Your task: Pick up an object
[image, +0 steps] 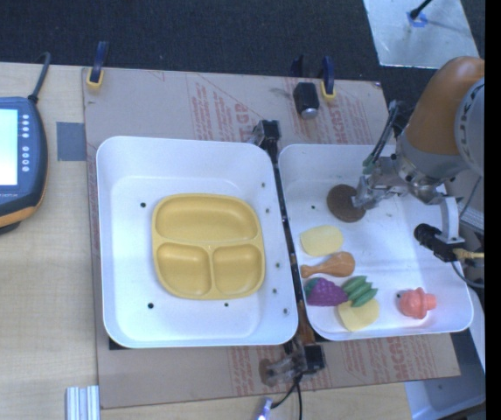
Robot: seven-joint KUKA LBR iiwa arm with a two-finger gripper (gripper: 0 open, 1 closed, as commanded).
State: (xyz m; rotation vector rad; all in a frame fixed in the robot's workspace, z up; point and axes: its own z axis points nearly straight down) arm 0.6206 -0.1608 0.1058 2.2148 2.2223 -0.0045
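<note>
My gripper (365, 192) hangs over the back of the right bin (390, 156), right at the edge of a brown round disc (344, 204). Whether the disc is between the fingers I cannot tell. Closer to the front lie a pale yellow slice (321, 240), a tan drumstick-shaped piece (330, 266), a purple grape bunch (323, 292), a green piece (360, 290), a yellow round piece (358, 314) and an orange-pink toy (417, 303).
The left bin (119, 234) holds a yellow three-compartment plate (208, 244). A tablet-like pendant (1, 160) lies on the bench at far left. Clamps hold the cardboard sheet at the back edge.
</note>
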